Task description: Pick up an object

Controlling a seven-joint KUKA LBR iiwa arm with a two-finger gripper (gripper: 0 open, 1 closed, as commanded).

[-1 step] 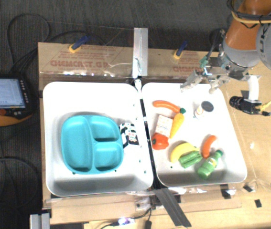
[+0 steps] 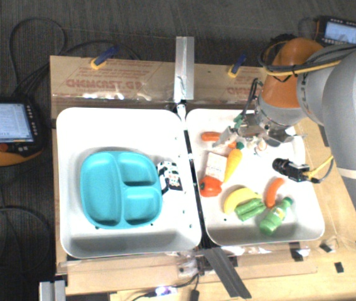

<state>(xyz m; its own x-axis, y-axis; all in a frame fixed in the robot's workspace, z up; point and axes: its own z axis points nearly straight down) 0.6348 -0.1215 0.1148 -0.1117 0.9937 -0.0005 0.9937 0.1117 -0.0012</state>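
My gripper (image 2: 242, 140) hangs low over the back of the right bin (image 2: 309, 231), its fingers open. Just below it lies an orange carrot (image 2: 233, 162), with its green top between the fingertips; nothing is held. A small red-orange piece (image 2: 210, 137) lies to the gripper's left. A white box (image 2: 215, 165) and a red tomato (image 2: 210, 186) sit left of the carrot. Nearer the front are a yellow banana (image 2: 235, 197), a green vegetable (image 2: 248, 210), a green bottle (image 2: 274, 216) and an orange-red chili (image 2: 273, 191).
The left bin (image 2: 77, 124) holds a blue divided plate (image 2: 122, 187) and a small black-and-white object (image 2: 170, 175) by its right wall. A black cable fitting (image 2: 289, 168) juts over the right bin's right side. A tablet (image 2: 8, 127) lies off the bench at left.
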